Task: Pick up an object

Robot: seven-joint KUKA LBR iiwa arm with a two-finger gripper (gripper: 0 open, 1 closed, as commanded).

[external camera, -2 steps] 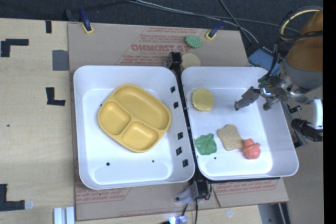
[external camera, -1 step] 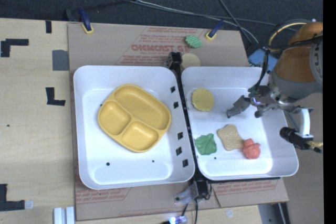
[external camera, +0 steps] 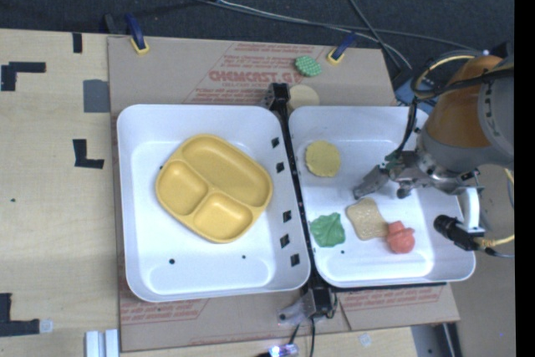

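Two white bins side by side on the desk, right bin (external camera: 435,267) holding the candidates. Gripper (external camera: 369,185) low over the middle of the right bin, reaching in from its right edge, dark fingers pointing toward the divider; spread of the fingers too small and dark to judge, nothing visibly between them. Nearest piece: tan, bread-like slice (external camera: 366,219), just beside and toward the near edge of the bin from the fingertips, long axis running roughly from far-left to near-right. Yellow round piece (external camera: 323,159) a little farther off, toward the far-left corner of the same bin. Red piece (external camera: 400,238) touching or nearly touching the tan slice on its right side; green leafy piece (external camera: 328,230) near the bin's near-left corner, close to the divider. Probably a short drop toward the near edge to reach the tan slice, with the red neighbour a risk of being nudged. Left bin (external camera: 138,263) carrying a yellow divided plate (external camera: 214,187), well apart. Small green piece (external camera: 307,65) outside the bins on the cardboard sheet (external camera: 184,71) beyond the far edge. Red print on that cardboard, partly readable, seemingly "CHEMCAST"; remainder too faint.
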